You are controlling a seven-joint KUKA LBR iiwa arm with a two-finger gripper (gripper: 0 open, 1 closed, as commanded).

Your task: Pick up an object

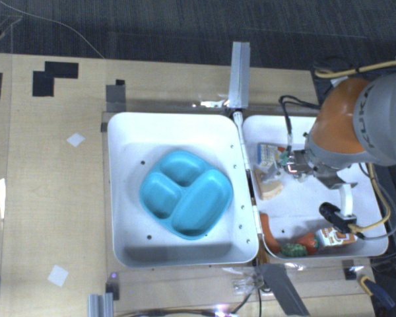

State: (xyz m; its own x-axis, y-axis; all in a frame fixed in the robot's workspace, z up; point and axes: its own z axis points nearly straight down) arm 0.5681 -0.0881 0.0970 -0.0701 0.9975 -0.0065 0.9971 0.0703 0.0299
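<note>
My gripper (pixel 277 169) reaches in from the right, low over the upper left part of the right bin (pixel 356 200). It sits between a small blue-and-white packet (pixel 268 153) and a tan wedge-shaped piece (pixel 272 189), right beside both. I cannot make out anything held in it. Along the right bin's front edge lie a red-orange strip (pixel 266 226), a green item (pixel 292 248), a red-orange item (pixel 308 242) and a small labelled carton (pixel 335 237).
The left bin (pixel 125 177) holds a blue divided plate (pixel 185 193). The bins' shared wall (pixel 246 177) runs just left of the gripper. A black cable end (pixel 331 212) and a yellow cable hang from the arm over the right bin.
</note>
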